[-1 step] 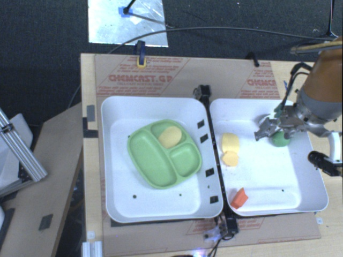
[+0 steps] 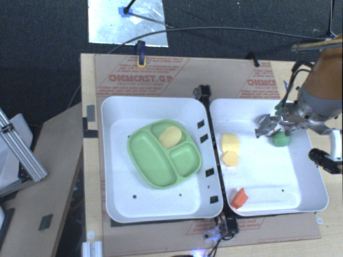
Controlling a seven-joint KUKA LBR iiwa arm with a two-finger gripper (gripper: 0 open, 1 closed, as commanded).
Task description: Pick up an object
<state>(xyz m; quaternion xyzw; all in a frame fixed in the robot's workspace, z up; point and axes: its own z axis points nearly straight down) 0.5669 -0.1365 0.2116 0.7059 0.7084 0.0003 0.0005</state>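
Nearest the camera, an orange wedge (image 2: 239, 197) lies at the right bin's (image 2: 308, 199) front edge. My gripper (image 2: 273, 127) hangs over that bin's far right, touching a green ball (image 2: 280, 138); whether it is apart or together, I cannot tell. Two yellow pieces (image 2: 230, 149) sit near the divider.

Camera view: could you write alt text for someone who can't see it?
A robot arm's end effector hovers by a green ball in the right bin, which also holds two yellow pieces and an orange block. The left bin holds a green divided plate with a yellow piece.
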